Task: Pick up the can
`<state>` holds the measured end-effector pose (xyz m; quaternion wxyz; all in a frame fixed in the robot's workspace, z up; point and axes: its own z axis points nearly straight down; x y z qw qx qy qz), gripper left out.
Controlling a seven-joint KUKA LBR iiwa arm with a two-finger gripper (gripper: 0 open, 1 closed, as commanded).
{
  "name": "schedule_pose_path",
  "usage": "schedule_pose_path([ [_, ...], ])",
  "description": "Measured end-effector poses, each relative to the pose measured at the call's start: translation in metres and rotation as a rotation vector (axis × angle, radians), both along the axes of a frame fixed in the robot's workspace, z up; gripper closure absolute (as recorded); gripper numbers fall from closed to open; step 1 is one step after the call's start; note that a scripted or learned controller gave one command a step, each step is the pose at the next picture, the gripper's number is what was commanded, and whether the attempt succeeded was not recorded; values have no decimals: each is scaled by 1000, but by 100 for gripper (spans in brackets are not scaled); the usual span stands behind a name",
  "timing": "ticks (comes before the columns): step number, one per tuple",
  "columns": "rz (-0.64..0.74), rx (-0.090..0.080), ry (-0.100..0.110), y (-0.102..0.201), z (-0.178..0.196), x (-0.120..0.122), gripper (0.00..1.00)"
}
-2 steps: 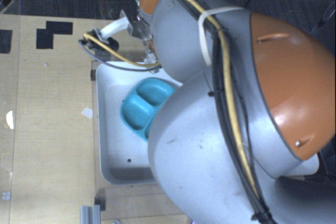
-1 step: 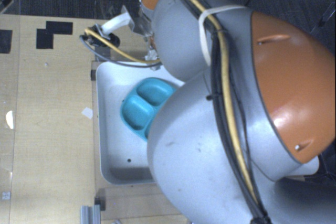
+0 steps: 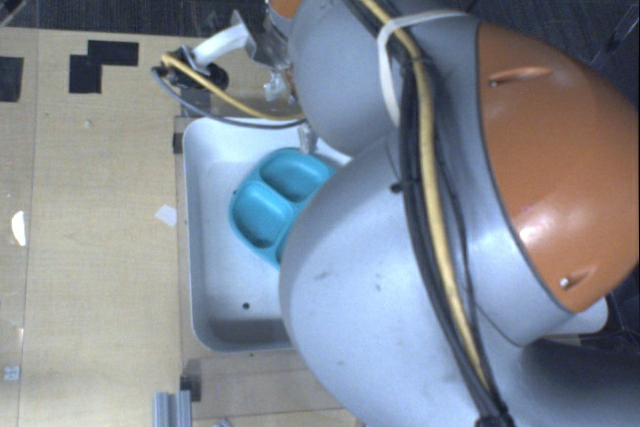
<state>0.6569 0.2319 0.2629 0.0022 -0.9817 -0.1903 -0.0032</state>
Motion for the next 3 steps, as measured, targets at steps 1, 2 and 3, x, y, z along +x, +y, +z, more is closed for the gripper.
schedule_pose_path([
  [1, 19, -4, 1, -23, 40, -24, 0],
  [2, 123, -6, 0, 0, 103, -14, 0],
  [3, 2, -4, 4, -13, 41, -8, 0],
])
